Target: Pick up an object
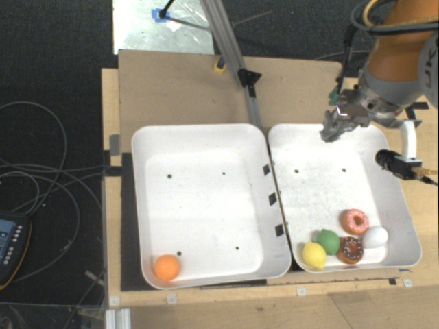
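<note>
Orange ball (166, 267): alone in the left bin (199, 142), in that bin's near left corner, close to the table's (226, 70) front edge.
Yellow lemon (314, 255): near left corner of the right bin (405, 211), touching the green fruit (328, 241) just behind it.
Chocolate doughnut (350, 251): against the right bin's near wall, between the green fruit and the white egg (375, 237).
Pink doughnut (354, 221): just behind the chocolate one, nearest to the bin's middle.
Claw (330, 131): over the far edge of the right bin, well apart from the toy cluster; nothing visible between its fingers, and I cannot tell if they are spread or closed.
Arm (396, 53): grey with an orange band, reaching in from the table's far right corner.
</note>
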